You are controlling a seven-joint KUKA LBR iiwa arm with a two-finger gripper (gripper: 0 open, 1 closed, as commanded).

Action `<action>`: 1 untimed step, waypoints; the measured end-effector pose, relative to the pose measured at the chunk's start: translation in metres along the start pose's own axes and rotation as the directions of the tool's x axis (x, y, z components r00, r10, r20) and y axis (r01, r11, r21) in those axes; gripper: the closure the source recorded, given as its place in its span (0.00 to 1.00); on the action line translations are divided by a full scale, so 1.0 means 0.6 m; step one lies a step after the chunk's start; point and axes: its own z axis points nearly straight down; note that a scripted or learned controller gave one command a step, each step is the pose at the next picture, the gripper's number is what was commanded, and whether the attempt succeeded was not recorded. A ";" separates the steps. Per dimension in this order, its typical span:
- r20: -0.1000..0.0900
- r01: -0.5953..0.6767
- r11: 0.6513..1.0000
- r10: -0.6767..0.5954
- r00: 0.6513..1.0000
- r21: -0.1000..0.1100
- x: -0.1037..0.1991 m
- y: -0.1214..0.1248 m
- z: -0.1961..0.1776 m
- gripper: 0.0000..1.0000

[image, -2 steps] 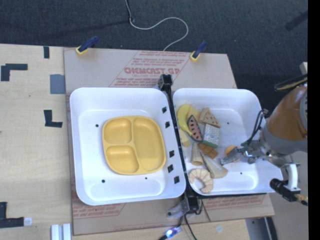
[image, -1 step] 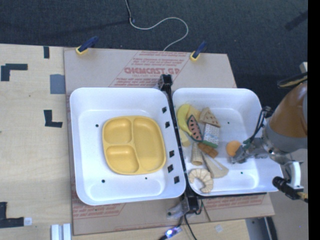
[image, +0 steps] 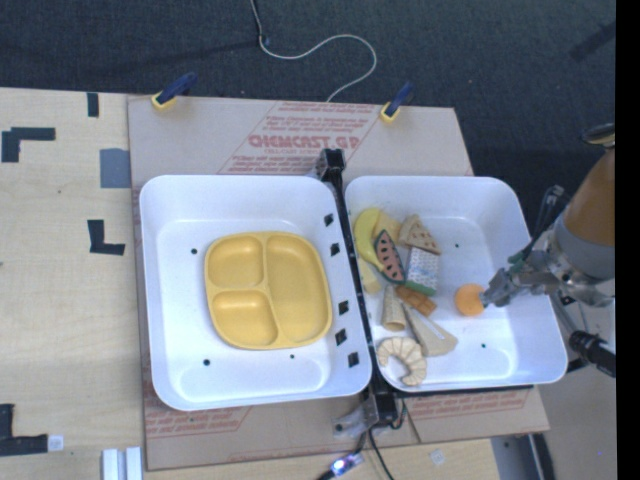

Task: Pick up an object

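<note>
Gripper (image: 497, 294) is down in the right bin (image: 500, 200), fingers too small to tell whether spread or closed. The orange ball (image: 469, 300) sits just left of its tip, toy food (image: 405, 288) piled farther left.

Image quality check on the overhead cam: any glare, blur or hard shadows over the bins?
Camera view: lighting is even, and the white left bin and right bin read bright but keep their rims; shadows under the yellow tray are soft; the small toy foods look slightly soft, and the gripper near the orange ball is too blurred to resolve.
</note>
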 end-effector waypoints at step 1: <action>0.000 0.001 1.000 -0.001 1.000 0.000 0.011 -0.006 -0.099 1.00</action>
